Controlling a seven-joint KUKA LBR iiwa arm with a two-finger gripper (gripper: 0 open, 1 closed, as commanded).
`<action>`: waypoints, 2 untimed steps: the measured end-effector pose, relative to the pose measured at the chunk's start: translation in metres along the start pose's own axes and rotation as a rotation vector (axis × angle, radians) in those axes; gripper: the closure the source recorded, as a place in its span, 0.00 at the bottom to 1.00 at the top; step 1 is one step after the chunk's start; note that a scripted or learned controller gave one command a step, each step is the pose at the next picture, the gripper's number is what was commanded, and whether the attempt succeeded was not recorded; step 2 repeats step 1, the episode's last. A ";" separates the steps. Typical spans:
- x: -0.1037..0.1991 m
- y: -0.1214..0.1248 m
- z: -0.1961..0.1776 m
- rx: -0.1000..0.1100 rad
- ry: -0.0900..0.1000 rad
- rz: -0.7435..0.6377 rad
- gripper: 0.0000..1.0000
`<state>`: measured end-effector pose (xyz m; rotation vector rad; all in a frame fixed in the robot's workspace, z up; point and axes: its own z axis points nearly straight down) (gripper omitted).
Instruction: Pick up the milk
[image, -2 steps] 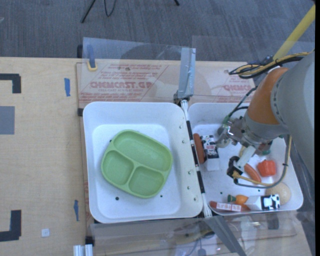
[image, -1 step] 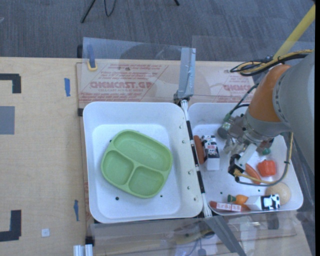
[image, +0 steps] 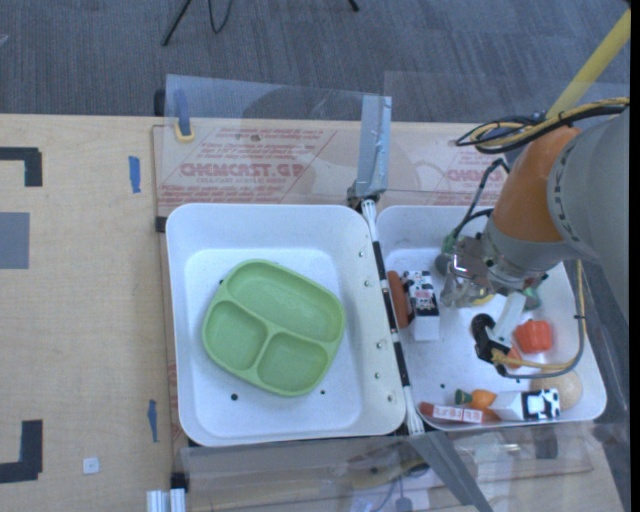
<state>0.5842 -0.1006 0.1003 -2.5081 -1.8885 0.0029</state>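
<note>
Camera view shows you the gripper right of centre, beside the milk; finger state unclear.

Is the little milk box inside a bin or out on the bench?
Inside. The milk box sits on the floor of the right white bin, near its left wall, beside a hot dog.

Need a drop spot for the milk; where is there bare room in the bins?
Left bin: bare white floor all round the green plate, widest toward its far wall. Right bin: bare at the far-left corner above the milk; crowded beside the gripper and along the near wall.
</note>
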 end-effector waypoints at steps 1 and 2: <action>0.032 -0.066 -0.083 0.001 0.000 0.041 1.00; 0.032 -0.066 -0.083 0.001 0.000 0.041 1.00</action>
